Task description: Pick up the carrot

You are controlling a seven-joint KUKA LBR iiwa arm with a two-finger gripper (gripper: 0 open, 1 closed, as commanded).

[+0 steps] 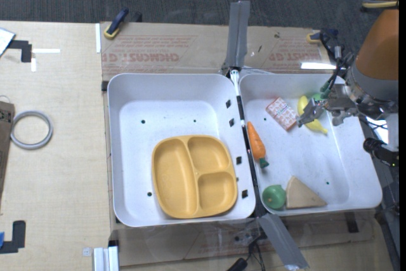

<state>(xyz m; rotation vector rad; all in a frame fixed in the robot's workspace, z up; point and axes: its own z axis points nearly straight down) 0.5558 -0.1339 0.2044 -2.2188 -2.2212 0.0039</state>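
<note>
Lying against the right bin's (355,203) left wall: the carrot (255,140).
Probably light, stiff, smooth plastic; pinch across its thick orange middle. Gripper (310,115) hovers well apart, over a banana (312,116); its state I cannot tell.

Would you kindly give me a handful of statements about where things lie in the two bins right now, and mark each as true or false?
1. The carrot lies in the right bin, close to the divider between the bins. True.
2. The yellow sectioned plate sits in the right bin. False: it is in the left bin.
3. The gripper is over the carrot. False: it is near the banana, toward the bin's far right, apart from the carrot.
4. A green round fruit lies next to a tan wedge at the near edge of the right bin. True.
5. The pink patterned packet lies on the plate. False: it is on the right bin's floor, beyond the carrot.
</note>
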